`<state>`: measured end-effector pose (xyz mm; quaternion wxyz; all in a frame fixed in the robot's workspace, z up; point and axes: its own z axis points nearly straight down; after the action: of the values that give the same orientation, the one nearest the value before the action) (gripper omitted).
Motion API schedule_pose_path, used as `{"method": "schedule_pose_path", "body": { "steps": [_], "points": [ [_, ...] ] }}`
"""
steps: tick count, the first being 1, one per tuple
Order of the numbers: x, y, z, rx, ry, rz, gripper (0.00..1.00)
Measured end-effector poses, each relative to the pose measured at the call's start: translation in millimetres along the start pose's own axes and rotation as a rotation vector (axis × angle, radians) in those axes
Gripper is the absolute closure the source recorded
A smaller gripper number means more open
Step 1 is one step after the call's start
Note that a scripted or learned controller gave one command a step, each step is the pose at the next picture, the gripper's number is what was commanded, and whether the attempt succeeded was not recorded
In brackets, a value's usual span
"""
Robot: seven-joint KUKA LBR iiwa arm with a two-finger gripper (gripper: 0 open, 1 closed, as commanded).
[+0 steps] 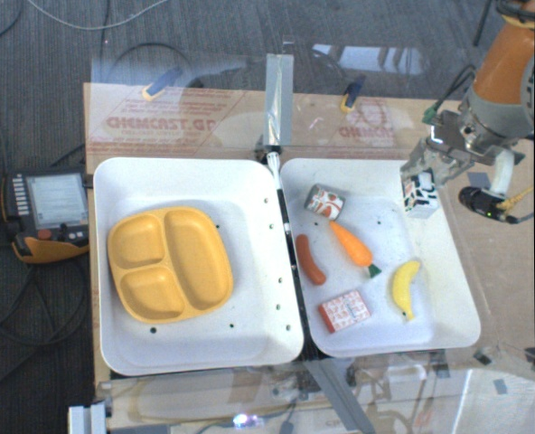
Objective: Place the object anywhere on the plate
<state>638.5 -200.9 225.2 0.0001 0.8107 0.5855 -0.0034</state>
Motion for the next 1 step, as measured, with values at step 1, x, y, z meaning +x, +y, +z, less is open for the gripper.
{"method": "schedule_pose_path", "body": {
  "steps": [1],
  "points": [
    [68.2,-11.7,43.0,0.001,0.003,-0.03,1.0]
  ]
}}
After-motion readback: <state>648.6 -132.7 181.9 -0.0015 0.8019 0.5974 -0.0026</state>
